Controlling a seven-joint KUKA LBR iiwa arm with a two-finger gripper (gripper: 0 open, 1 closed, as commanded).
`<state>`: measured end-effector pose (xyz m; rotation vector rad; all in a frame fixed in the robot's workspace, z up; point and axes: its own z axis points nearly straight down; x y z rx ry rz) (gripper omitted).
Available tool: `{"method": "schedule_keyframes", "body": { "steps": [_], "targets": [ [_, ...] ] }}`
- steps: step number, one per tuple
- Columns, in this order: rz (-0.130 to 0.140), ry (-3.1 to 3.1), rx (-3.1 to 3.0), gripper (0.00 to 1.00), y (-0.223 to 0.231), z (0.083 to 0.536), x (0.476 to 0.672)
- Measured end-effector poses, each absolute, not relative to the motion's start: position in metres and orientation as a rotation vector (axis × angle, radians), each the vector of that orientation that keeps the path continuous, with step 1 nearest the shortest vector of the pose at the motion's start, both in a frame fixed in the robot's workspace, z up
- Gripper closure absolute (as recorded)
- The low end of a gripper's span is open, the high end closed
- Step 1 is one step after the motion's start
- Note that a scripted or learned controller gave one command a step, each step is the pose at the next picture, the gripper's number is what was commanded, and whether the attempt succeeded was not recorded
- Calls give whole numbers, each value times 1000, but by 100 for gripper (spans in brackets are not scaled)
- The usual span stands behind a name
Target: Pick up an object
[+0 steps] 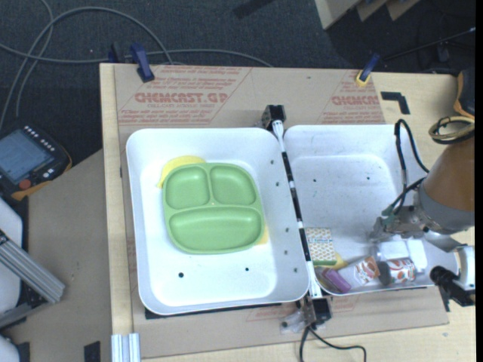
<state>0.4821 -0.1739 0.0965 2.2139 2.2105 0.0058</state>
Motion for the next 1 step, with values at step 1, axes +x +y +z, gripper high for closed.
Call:
{"method": "schedule_keyframes", "body": {
  "steps": [1],
  "targets": [
    [6,2211,2214,0,-174,96,482]
  ]
}}
